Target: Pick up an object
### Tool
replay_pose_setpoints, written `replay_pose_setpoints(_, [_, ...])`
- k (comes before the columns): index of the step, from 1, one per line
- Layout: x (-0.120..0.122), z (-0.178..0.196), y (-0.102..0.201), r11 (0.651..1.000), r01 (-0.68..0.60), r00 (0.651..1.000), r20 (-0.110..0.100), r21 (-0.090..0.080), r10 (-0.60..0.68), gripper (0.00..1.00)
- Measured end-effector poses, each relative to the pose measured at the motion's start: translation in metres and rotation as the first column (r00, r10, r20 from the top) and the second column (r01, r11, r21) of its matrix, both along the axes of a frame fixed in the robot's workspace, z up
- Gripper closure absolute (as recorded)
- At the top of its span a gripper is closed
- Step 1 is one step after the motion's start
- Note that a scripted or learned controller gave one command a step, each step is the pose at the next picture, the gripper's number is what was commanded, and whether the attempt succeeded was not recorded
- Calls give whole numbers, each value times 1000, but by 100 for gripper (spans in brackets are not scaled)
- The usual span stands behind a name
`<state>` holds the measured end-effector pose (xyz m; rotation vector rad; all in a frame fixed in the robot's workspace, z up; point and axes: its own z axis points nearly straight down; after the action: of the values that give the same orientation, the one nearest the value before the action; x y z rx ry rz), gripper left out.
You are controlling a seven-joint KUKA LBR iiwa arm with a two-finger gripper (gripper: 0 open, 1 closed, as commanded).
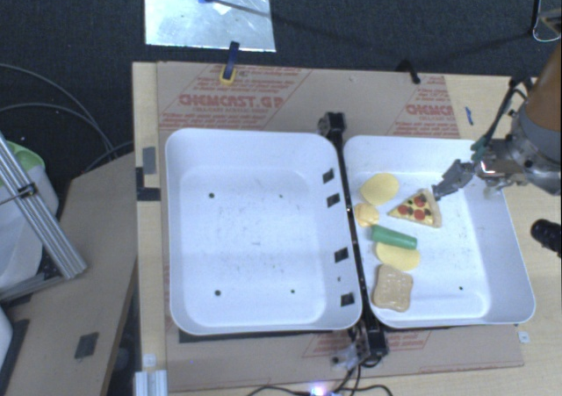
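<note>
I am going for the flat triangular toy pizza slice with red and green toppings (pixel 419 208), which lies in the right-hand shallow white plastic bin (pixel 500 254), near its middle and just left of my claw (pixel 450 180). To do this well I judge I should come down square over the slice, straddle its narrow width rather than its long edge, and press low enough to catch so thin a piece. I must keep off its neighbours: the pale yellow round toy chip (pixel 380 187) beside its upper left, the green cylindrical toy stick (pixel 392 236) just below, and the tan toy bread slice (pixel 392 288) further down.

My arm (pixel 536 135) reaches in from the right over the bin's far corner, wrist tilted down to the left. My claw hovers just beside the slice's upper right tip, pinching nothing; whether it is spread or pressed together I cannot tell.
</note>
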<state>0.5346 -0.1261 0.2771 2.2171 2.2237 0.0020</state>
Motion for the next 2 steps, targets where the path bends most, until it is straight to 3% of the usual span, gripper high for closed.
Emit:
replay_pose_setpoints(1, [-51,-110,20,1000,2,1000,-12,4,-2,0])
replay_pose_setpoints(2, [12,-196,31,1000,-3,1000,0,1,3,0])
